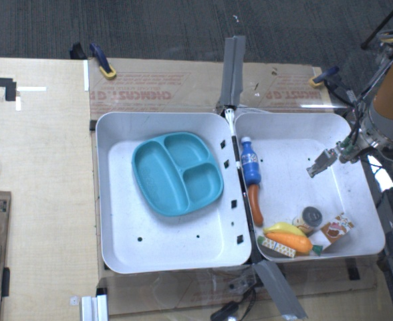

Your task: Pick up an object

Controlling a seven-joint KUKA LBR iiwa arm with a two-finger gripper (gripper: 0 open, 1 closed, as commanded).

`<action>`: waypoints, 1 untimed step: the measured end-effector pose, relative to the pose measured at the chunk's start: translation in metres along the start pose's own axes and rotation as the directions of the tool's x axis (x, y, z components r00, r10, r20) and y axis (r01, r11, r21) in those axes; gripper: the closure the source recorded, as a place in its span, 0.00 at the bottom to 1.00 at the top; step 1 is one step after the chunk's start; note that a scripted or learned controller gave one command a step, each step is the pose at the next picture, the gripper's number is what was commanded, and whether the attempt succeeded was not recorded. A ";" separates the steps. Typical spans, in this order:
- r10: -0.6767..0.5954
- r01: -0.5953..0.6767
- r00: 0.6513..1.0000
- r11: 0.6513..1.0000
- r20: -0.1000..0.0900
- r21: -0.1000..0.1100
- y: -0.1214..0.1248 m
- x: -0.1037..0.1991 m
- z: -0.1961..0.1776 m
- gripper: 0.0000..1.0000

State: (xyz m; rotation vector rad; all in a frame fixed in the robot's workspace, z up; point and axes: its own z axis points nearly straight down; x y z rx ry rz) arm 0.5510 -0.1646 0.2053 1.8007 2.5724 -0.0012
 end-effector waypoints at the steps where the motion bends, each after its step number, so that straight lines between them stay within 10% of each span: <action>1: -0.071 0.071 0.997 0.997 -0.002 0.000 -0.073 -0.001 0.112 0.00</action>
